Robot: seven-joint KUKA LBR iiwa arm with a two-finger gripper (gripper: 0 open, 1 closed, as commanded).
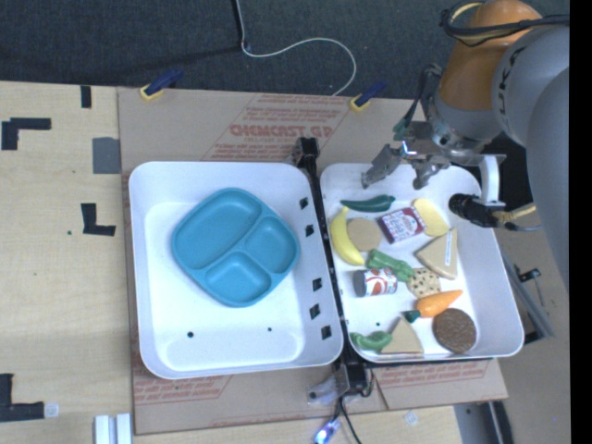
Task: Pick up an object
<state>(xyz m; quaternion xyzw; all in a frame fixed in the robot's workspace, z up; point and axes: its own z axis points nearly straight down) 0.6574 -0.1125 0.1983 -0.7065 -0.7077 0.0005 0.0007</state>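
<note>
My gripper (403, 174) hangs over the back edge of the right bin (504, 289), its two fingers spread apart with nothing between them; it is open. Just below it lie a green chili pepper (367, 203), a maroon packet (400, 223) and a yellow lemon (431, 215). Further toward the front of the bin are a banana (340, 239), a pale wedge (439, 255), a red and white can (377, 283), a carrot (435, 303) and a round brown cookie (455, 329).
The left bin (153, 322) holds a blue divided plate (236, 246). A black hinge strip (319, 248) runs between the bins. The grey arm with its orange band (481, 49) fills the upper right. A white cable (296, 49) lies behind the bins.
</note>
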